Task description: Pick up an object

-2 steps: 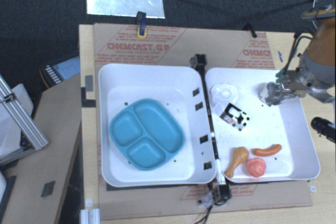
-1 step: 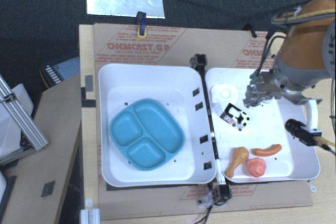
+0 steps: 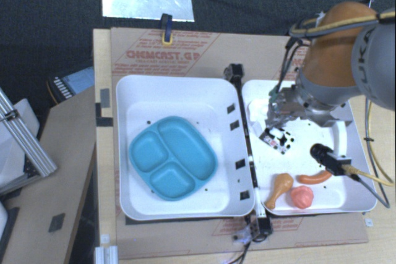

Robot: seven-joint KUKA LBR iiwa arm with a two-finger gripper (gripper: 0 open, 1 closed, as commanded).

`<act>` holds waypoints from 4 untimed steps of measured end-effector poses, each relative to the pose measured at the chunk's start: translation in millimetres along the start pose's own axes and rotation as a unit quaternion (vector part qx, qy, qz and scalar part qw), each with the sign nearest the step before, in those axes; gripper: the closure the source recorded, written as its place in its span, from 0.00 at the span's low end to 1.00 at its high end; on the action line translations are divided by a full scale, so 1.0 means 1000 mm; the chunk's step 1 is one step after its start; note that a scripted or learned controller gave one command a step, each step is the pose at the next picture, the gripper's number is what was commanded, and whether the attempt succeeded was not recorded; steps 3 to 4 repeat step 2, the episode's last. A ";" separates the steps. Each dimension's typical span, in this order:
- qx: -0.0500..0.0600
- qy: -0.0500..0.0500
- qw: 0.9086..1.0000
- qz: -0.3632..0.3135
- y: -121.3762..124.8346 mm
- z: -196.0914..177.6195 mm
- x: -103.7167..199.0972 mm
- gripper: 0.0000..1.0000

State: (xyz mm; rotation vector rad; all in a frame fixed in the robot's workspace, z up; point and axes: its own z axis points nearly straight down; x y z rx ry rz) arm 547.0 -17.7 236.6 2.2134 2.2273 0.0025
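While the grey robot arm's gripper [image 3: 276, 130] hangs low in the right white bin [image 3: 355, 195], grasp state impossible to tell, nothing looks lifted: a tan toy drumstick [image 3: 278, 188], orange sausage [image 3: 314, 178] and pink ball [image 3: 302, 196] lie at lower right.

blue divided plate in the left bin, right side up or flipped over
Right side up. The blue three-compartment plastic plate lies flat on the floor of the left white bin, its three hollow compartments and raised dividers facing the camera.

text: "CHEMCAST GP" in red | on: brown board [image 3: 185, 49] under the bins, along its far edge | other red print near front edge: too small to read
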 end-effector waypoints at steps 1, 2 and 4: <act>0.001 0.000 1.000 -0.001 0.003 0.013 0.052 1.00; 0.000 0.001 1.000 -0.002 0.013 0.002 0.107 1.00; 0.000 0.001 1.000 -0.002 0.013 0.002 0.107 1.00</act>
